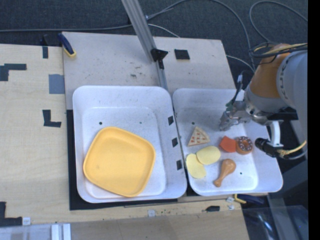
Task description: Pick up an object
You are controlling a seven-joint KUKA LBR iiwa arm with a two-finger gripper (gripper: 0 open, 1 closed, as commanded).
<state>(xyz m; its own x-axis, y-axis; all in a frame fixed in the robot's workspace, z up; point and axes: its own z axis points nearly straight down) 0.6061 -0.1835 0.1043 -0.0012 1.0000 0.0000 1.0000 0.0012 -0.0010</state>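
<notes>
In the right bin (200, 104) lie a pizza slice (198, 136), two pale yellow discs (208, 155) (195, 166), a chicken drumstick (224, 171), a red-orange piece (228, 144) and a chocolate doughnut (244, 145). My gripper (227, 123) hangs low over the bin's right half, just above the red-orange piece and to the right of the pizza slice. I see nothing between its fingers. The grey arm with its orange band (265, 76) reaches in from the right.
The left bin (82, 101) holds a yellow square plate (119, 160). A slanted metal pole (145, 34) rises behind the bins. Cables (200, 4) trail across the dark floor at the back. A yellow-tipped tool (67, 45) lies at the board's far left corner.
</notes>
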